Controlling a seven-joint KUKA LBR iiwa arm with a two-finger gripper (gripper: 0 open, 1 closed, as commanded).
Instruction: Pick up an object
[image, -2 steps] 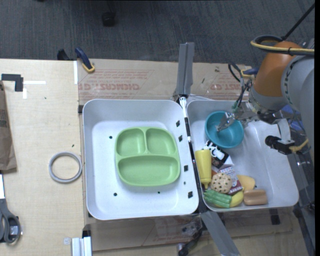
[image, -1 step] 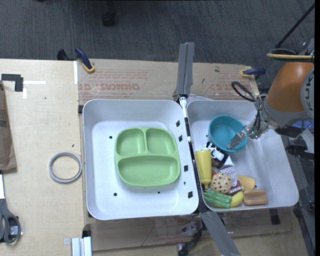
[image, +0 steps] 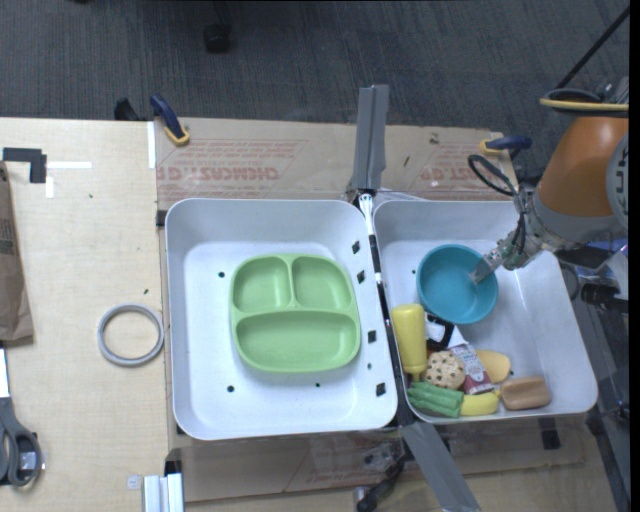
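Note:
The right bin holds a blue bowl near its middle. In front of the bowl lies a cluster of toy foods: a yellow cylinder, a cookie, a green pea pod, a small packet, a yellow piece and a brown bread roll. My gripper reaches in from the right and sits at the bowl's right rim, low over it. I see nothing lifted.
The left bin carries a green divided plate. A metal divider runs between the bins. On the bench to the left lie a tape ring, scissors and a brown bag.

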